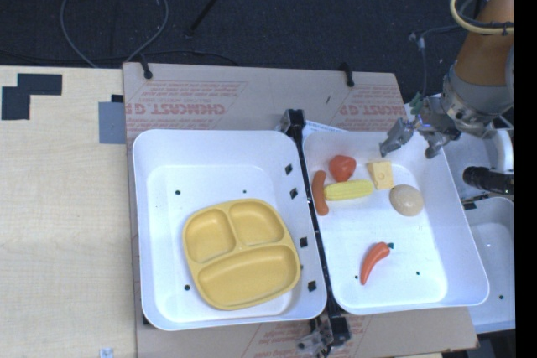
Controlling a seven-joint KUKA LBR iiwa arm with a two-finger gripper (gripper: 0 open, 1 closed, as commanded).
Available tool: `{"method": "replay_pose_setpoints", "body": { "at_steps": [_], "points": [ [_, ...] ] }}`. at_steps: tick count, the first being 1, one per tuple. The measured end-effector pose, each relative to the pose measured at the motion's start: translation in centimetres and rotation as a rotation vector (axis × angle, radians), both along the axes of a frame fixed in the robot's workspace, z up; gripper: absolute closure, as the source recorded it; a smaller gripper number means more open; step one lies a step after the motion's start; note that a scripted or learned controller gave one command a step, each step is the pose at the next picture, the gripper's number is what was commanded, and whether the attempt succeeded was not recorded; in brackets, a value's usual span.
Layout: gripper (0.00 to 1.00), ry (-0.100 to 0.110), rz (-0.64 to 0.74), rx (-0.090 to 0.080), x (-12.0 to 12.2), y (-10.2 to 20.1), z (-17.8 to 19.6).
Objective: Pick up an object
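While gripper (414, 140) hung spread and holding nothing above far right corner of right white plastic bin (470, 264), we judged miss likely. Small objects crowded together: pale yellow cheese wedge (382, 174) touching yellow corn cob (348, 190), red tomato-like piece (341, 167) just beside, beige round egg-like ball (406, 199) near, so fingers could nudge neighbours. Orange chilli pepper (375, 260) lay apart, easier. We saw arm (482, 63) reaching from right, wrist tilted down toward bin.
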State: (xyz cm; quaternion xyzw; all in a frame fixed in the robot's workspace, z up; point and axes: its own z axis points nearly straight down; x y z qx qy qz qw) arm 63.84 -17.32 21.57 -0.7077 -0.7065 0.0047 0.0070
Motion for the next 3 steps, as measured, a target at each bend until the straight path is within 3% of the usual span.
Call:
{"method": "replay_pose_setpoints", "body": {
  "at_steps": [1, 3],
  "points": [
    [0.0, -0.014, 0.002, -0.002, 0.3, 0.0, 0.9],
    [0.0, -0.01, 0.006, -0.002, 0.4, 1.2, -9.3]
  ]
}}
